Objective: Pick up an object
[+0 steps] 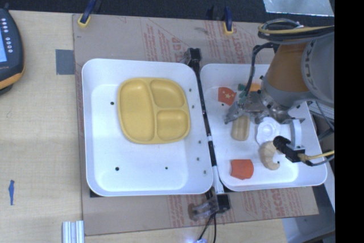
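My gripper (239, 111) hangs over the right bin (307, 179), near its middle, under the arm's orange band (287, 68). Directly below its tip lies a tan cylinder (240, 129), whose upper end is partly hidden by the gripper. A red-orange piece (226, 95) lies just to the left of the gripper. At the bin's near side rests a red block (242, 168), with a beige lumpy object (267, 156) to its right. A white round piece (265, 133) sits beside the cylinder. Whether the gripper touches the cylinder is unclear.
The left bin (99, 173) holds a yellow divided plate (153, 109). Small green (242, 88) and orange (255, 87) bits lie behind the gripper. A black cable with a yellow lead (301, 155) runs over the right bin's right side. A handheld pendant (8, 48) sits far left.
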